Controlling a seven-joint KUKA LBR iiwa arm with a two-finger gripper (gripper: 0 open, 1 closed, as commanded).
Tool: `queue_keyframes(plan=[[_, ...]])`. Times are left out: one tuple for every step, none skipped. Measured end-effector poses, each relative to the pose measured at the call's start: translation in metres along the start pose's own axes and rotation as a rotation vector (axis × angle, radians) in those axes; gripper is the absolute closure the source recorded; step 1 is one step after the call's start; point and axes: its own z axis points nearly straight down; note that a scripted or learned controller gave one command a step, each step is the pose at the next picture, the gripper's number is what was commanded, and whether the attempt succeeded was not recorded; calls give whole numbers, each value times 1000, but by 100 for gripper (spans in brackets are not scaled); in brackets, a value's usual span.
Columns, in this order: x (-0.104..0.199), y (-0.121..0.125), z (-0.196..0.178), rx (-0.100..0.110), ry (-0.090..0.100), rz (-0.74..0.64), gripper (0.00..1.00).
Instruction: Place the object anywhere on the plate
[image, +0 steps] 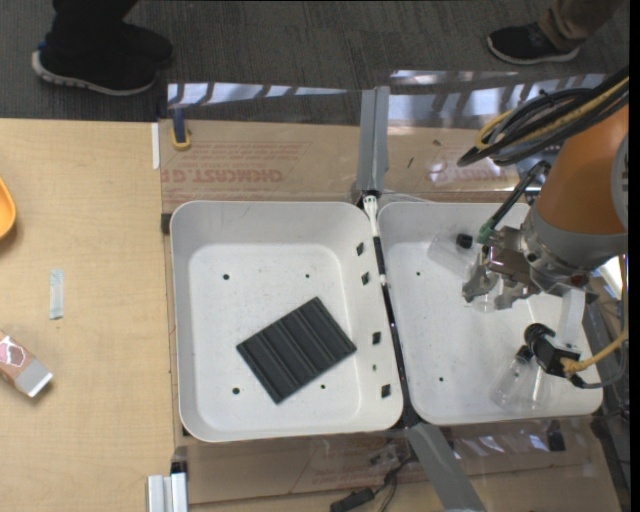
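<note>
Over the right bin (440, 395) the gripper (497, 285) hung above the bin's upper right part, arm coming in from the right with the orange band (588, 180) above the wrist. Can't tell how far the fingers were apart or whether anything sat between them: translucent parts and cabling cluttered that spot. Black and yellow cables (545, 115) looped off the arm toward the top edge.

Left bin (200, 250) held 1 thing: a dark grey ribbed rectangular plate (296, 349), lying flat on the bin floor, slightly below and right of the bin's centre. Its long axis ran diagonally, from lower left up to upper right; the ribs ran along that same axis. It was well apart from the gripper, with the divider between the 2 bins in between, and nothing rested on top of it.

A separate object to place could not be made out in either bin.

Outside the bins, on the wooden bench (90, 200): an orange item (5, 210) at the left edge, a small grey strip (56, 294), and a small red-and-white wrapped item (22, 365) lower left. 2 dark shoes (100, 50) stood on the floor at top left.
</note>
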Motion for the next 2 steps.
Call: queue_keyframes(plan=[[60,7,33,0,1,-29,100],[136,-58,32,0,0,-62,100]])
